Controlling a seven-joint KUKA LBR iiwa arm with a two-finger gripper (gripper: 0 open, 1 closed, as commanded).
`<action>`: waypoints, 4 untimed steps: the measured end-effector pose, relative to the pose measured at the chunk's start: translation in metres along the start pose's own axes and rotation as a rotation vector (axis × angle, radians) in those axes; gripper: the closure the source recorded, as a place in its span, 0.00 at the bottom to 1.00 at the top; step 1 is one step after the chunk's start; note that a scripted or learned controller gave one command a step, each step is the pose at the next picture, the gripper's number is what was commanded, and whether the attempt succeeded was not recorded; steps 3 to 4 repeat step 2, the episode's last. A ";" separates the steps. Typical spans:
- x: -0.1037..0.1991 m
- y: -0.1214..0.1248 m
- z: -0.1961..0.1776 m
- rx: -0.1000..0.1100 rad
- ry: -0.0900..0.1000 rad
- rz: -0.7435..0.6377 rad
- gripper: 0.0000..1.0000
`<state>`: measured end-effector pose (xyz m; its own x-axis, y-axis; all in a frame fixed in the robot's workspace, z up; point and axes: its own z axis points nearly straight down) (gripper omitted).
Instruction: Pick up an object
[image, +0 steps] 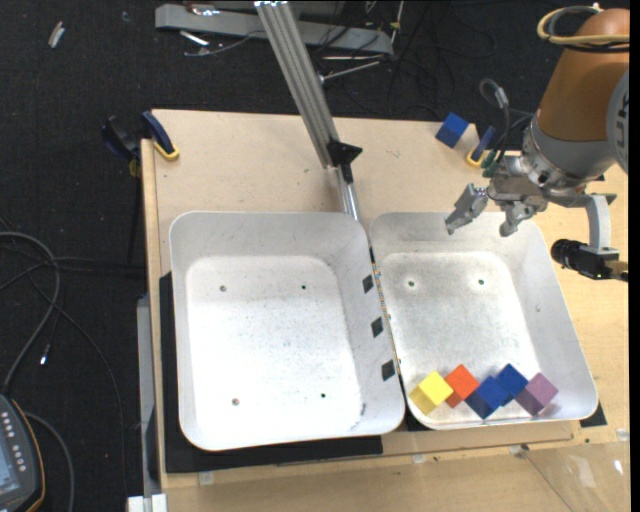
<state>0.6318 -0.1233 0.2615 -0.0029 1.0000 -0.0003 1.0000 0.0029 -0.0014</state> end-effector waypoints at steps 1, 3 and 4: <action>0.021 0.001 0.137 0.007 0.001 -0.001 0.00; -0.018 0.017 -0.052 -0.012 -0.003 0.003 0.00; -0.018 0.017 -0.052 -0.012 -0.003 0.003 0.00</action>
